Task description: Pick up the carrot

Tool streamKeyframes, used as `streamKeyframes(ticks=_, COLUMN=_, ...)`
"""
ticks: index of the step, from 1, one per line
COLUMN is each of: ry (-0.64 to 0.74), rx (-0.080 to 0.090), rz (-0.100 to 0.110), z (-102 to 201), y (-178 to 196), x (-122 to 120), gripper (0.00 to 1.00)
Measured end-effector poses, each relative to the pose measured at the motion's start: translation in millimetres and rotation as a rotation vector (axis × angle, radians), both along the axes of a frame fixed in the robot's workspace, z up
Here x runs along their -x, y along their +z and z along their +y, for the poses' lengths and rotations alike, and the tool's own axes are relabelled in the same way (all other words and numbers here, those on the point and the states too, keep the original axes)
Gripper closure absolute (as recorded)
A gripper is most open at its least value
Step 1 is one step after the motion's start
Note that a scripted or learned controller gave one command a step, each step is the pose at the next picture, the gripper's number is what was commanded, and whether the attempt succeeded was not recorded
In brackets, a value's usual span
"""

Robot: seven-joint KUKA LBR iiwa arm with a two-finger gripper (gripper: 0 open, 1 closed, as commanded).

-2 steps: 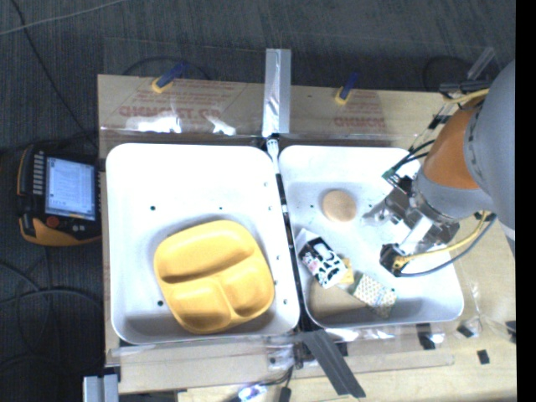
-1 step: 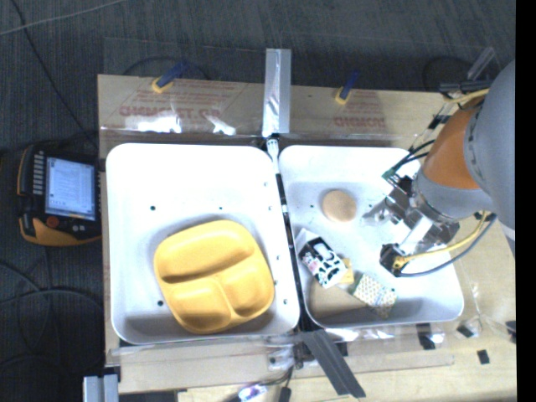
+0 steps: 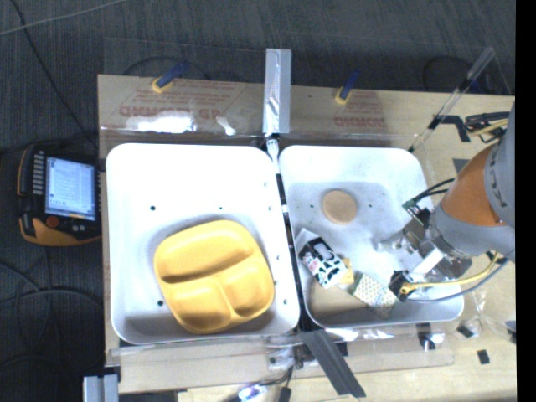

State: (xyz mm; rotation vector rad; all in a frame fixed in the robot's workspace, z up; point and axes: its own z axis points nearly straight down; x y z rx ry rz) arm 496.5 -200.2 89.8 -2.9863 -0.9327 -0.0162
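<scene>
Gripper (image 3: 408, 254) hung low in the right shallow white bin (image 3: 368, 162), seemingly on approach; its opening could not be told; the carrot's place was unclear, so finding it came next.

High slanted view over both bins (image 3: 167, 182)

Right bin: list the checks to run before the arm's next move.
1. Target told apart from the other items: cannot tell.
2. Position, gripper over the right bin: ok.
3. Tan disc lies apart from the gripper: ok.
4. Room near the gripper: not ok, the patterned packet lies close beside it.
5. Yellow tray sits in the left bin, off the path: ok.
</scene>
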Motion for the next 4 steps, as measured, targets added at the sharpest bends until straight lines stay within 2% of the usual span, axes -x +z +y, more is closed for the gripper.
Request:
streamKeyframes(ticks=1, ry=0.005, rx=0.006, rz=-0.002, z=-1, y=7, x=-2, gripper=1.00)
streamKeyframes(ticks=2, ry=0.007, rx=0.018, rz=0.014, z=23, y=116, x=-3, gripper=1.00)
streamKeyframes(ticks=3, ry=0.057, rx=0.018, rz=0.014, z=42, y=157, x=-42, gripper=1.00)
streamKeyframes(ticks=4, ry=0.011, rx=0.018, rz=0.015, z=-13, y=122, x=-73, gripper=1.00)
